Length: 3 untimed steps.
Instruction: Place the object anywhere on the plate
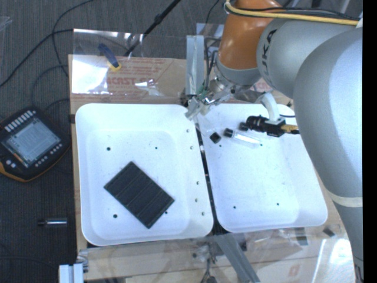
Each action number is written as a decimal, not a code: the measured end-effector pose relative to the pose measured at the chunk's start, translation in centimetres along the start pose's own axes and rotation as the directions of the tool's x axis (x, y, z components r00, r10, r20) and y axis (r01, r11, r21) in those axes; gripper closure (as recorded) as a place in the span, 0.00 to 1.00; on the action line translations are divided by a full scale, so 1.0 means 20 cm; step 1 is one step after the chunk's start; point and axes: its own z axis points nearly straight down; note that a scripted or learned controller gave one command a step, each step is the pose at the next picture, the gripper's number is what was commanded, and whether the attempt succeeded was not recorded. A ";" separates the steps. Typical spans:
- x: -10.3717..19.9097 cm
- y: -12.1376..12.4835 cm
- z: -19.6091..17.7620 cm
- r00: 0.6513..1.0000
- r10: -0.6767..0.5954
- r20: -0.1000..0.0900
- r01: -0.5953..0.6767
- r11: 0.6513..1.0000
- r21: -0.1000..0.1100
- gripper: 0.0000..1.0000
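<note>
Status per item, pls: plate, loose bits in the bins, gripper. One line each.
plate: lying flat in the left bin, turned at a slant, nothing on it.
small black piece: loose on the floor of the right bin, near its left wall, not on the plate.
clear tube: on its side in the right bin, beside the black piece, apart from it.
gripper: at the far end of the seam between the bins.

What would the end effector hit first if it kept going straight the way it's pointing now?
Most likely the white bin rim at the seam between the two bins, just below the end effector. Depth is hard to judge from this angle.
</note>
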 end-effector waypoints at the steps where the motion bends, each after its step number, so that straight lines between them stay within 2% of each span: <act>1: 0.28 0.16 -0.44 0.869 -0.495 -0.010 0.495 0.869 0.003 1.00; 2: 0.43 0.14 -1.01 0.802 -0.597 -0.008 0.597 0.802 0.002 1.00; 3: 0.71 0.33 -1.23 0.679 -0.734 -0.008 0.734 0.679 -0.002 1.00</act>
